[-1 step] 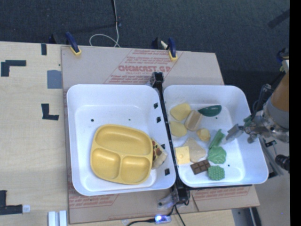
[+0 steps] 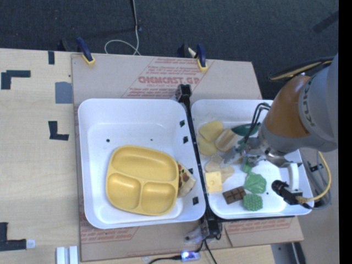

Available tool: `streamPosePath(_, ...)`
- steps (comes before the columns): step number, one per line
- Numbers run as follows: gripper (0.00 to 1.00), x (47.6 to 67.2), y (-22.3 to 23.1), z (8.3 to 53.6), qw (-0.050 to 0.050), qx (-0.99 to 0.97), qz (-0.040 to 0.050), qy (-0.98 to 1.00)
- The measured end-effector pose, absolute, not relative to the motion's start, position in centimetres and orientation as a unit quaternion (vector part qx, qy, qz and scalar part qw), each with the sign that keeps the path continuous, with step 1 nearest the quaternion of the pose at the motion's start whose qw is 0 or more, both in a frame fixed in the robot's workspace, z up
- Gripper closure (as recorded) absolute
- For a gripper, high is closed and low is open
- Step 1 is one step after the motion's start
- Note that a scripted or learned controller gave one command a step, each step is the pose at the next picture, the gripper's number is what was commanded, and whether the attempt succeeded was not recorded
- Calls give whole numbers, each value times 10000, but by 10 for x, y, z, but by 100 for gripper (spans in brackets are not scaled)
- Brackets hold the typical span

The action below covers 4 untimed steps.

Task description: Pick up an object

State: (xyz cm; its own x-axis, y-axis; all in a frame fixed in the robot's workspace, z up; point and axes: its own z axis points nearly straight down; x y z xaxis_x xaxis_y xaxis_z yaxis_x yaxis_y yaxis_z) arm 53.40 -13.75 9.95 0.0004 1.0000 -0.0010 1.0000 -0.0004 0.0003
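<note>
1. Nearest the viewer, the pale wooden tabletop (image 2: 33, 164) runs along the bottom edge, with black tape marks at its left and a cable and a small lit part at the near edge below the bins.
2. A sheet of brown cardboard (image 2: 165, 78) with red print lies on the tabletop under both bins.
3. The left bin (image 2: 91, 120) holds a yellow divided tray (image 2: 143, 179) in its near half; a small brown and yellow object (image 2: 186, 179) is wedged between the tray's right rim and the bin wall.
4. In the right bin (image 2: 217, 210), near side, lie a green knobbly object (image 2: 252, 202) and a brown chocolate-like bar (image 2: 233, 194), close together, with a smoother green piece (image 2: 255, 182) just behind them.
5. A yellow block (image 2: 213, 181) sits left of the bar; further back are pale yellow pieces (image 2: 210, 132) near the dividing wall.
6. The tool (image 2: 246, 157) hangs low in the right bin's middle, among the tan and cream pieces; I cannot tell how it is set or whether it holds anything.
7. The grey arm with its orange band (image 2: 289, 110) comes in from the right.
8. At the far cardboard edge sit two blue and yellow clamps (image 2: 83, 50).
9. Beyond lies dark carpet floor (image 2: 220, 15) with a thin cable crossing it.
</note>
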Motion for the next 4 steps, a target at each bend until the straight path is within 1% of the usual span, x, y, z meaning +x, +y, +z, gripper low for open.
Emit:
streamPosePath(1,0,578,-109,99,2,7055,9,7087)
streamPosePath(2,0,574,-133,244,62,7070,33,7072)
streamPosePath(3,0,537,-211,92,-49,7098,-47,7043)
streamPosePath(4,0,627,-138,111,15,7037,20,7105)
